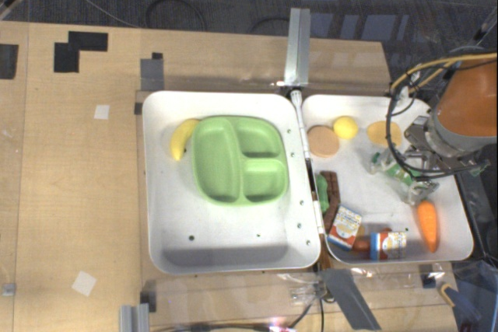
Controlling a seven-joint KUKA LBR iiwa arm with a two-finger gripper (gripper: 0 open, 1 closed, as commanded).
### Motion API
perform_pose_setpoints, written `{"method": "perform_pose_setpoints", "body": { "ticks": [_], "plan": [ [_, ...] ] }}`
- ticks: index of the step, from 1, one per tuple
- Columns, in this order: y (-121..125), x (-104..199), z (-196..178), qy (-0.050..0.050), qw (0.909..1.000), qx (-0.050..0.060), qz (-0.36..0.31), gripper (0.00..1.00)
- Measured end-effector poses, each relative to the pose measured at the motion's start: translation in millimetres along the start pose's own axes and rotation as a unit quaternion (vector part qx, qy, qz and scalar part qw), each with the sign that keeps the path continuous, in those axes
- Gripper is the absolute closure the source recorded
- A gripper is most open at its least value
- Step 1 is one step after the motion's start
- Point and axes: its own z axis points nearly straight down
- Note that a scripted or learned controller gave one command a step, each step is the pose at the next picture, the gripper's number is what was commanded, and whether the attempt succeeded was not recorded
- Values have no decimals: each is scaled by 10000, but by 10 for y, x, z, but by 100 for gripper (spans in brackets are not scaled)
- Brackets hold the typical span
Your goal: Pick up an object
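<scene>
Carrot [427,223] lies in right bin [467,245], just below gripper [412,181]; can't tell the claw's state. Looks light, stiff, smooth and tapered: grab across its thick middle.

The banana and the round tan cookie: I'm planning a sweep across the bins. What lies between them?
In the camera view, the green divided plate and the bins' adjoining rims lie between the banana and the cookie.

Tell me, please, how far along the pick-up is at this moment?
Nothing looks picked yet. The arm is over the right bin, above a green item; its grasp is hidden. The carrot, lemon and cookie lie loose. Gripping and lifting remain.
</scene>
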Motion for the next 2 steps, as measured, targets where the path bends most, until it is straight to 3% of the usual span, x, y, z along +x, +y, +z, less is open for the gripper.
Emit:
{"method": "perform_pose_setpoints", "body": {
  "ticks": [1, 2],
  "plan": [
    [227, 263, -14, -5, 9985, 24, 555, 0],
    [600, -128, -22, -8, 9997, 32, -257, 0]
  ]
}}
